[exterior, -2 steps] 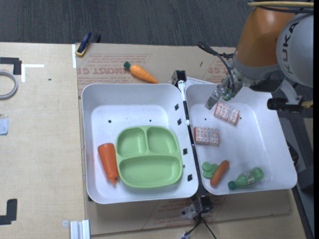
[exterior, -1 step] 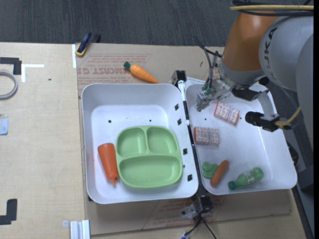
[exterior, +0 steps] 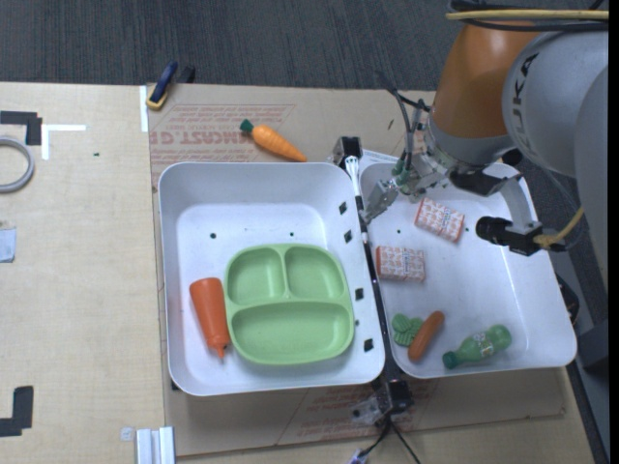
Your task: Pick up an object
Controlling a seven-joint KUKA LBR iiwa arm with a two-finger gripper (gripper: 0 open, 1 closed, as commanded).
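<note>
The pincer (exterior: 411, 177) hangs low at the right bin's (exterior: 542, 336) far-left corner, and I cannot tell how it is set. Nothing looks lifted: a patterned packet (exterior: 439, 219) lies just beside it, another packet (exterior: 400, 263) nearer mid-bin. Picking is yet to do.

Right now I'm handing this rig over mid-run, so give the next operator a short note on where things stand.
Gripper: low over the back-left corner of the right bin; from this view I cannot tell how its jaws stand, and nothing shows between them.
Right bin: two patterned packets, a small carrot, a green round piece and a green bottle.
Left bin: green divided plate with a large carrot beside it.
On the bench behind the bins: another carrot.
Done: nothing visibly picked.
Left: grasp and lift one object.
</note>
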